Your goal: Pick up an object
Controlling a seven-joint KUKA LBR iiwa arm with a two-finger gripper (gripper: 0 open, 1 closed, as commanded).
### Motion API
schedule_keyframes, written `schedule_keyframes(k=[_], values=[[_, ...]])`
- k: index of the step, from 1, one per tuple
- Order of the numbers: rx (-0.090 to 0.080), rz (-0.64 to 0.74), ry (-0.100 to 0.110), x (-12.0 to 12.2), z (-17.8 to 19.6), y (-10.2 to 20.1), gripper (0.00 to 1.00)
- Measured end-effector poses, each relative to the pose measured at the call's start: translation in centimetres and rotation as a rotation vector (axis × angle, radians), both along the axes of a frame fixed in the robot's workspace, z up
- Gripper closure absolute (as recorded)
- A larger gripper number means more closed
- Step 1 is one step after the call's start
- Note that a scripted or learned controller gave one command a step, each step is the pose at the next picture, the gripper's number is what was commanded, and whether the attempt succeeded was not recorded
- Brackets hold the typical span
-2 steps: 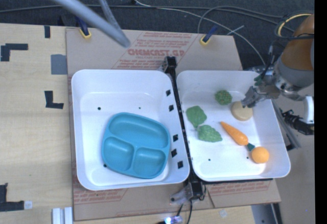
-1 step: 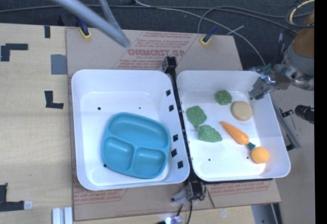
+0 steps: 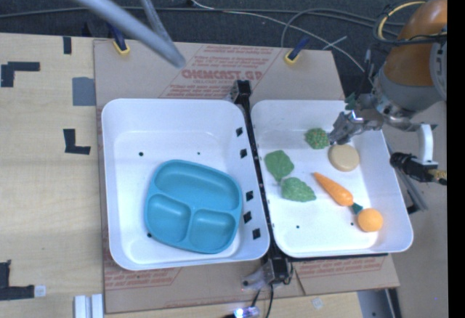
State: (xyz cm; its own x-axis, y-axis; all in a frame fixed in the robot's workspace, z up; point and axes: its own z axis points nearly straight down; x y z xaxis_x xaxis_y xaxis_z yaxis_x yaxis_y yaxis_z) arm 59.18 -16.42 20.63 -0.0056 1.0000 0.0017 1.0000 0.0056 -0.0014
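Still early: nothing lifted yet. Gripper [image 3: 341, 128] low in right bin [image 3: 392, 237], between green floret [image 3: 316, 138] and beige round piece [image 3: 344, 157], touching or near both. Jaws' opening: cannot tell; no object seen between them. Carrot [image 3: 333, 189], orange ball [image 3: 370, 220], two green leaves [image 3: 279, 163] lie untouched. Left: grasp, lift.

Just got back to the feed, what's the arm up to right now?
The arm has reached into the right bin, and its hand sits low at the bin's far side, right beside a small green broccoli piece and just above a round beige piece. Nothing looks lifted yet. Two more green pieces, a carrot and an orange ball lie on that bin's floor. The left bin holds a blue divided tray.
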Motion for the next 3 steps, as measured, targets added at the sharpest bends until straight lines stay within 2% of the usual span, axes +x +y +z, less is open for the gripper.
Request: schedule_keyframes(k=[1,3], values=[[0.000,0.001,-0.001,-1.0,0.3,5.6,1.00],[0.000,0.002,-0.001,-0.7,2.2,15.4,1.00]])
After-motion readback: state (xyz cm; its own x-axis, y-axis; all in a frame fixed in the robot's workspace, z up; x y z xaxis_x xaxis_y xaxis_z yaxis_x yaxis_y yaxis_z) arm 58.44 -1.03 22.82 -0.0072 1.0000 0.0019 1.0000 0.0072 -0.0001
